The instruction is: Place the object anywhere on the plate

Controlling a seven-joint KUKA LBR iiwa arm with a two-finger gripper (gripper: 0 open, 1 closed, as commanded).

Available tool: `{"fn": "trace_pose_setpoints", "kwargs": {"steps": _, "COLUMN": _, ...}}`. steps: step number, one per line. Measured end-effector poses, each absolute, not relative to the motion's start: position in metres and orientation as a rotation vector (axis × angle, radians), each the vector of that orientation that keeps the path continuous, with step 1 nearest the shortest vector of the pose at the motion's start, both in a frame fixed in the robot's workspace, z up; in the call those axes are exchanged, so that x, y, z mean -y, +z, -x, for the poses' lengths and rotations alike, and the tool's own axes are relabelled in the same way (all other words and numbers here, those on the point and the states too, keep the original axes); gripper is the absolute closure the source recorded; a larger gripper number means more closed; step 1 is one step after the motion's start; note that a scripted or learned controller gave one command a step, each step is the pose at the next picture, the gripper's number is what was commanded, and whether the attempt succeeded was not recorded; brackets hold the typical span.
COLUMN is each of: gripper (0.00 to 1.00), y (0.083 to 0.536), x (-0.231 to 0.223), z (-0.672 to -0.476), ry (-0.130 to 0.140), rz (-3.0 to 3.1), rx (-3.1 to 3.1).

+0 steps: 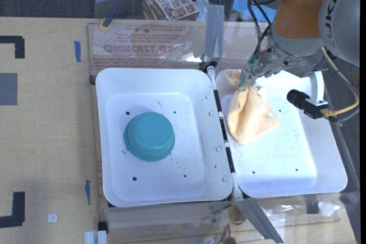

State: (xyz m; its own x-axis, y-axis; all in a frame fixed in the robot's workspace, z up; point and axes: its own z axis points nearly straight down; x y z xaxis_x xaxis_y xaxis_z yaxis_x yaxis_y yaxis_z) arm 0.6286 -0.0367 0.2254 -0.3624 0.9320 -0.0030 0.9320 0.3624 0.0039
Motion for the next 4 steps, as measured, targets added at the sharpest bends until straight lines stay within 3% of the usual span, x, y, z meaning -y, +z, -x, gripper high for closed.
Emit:
{"fn": "trace_pose_setpoints", "kwargs": {"steps": 3, "gripper": 1.0, "y": 0.223, "x": -0.13, "z": -0.593, "ry": 0.003, "rz": -0.006, "rx": -3.139}}
{"fn": "trace_pose_setpoints", "kwargs": {"steps": 4, "gripper": 1.0, "y": 0.226, "x": -0.181, "z": -0.585, "ry": 0.006, "rz": -0.002, "rx": -3.135}}
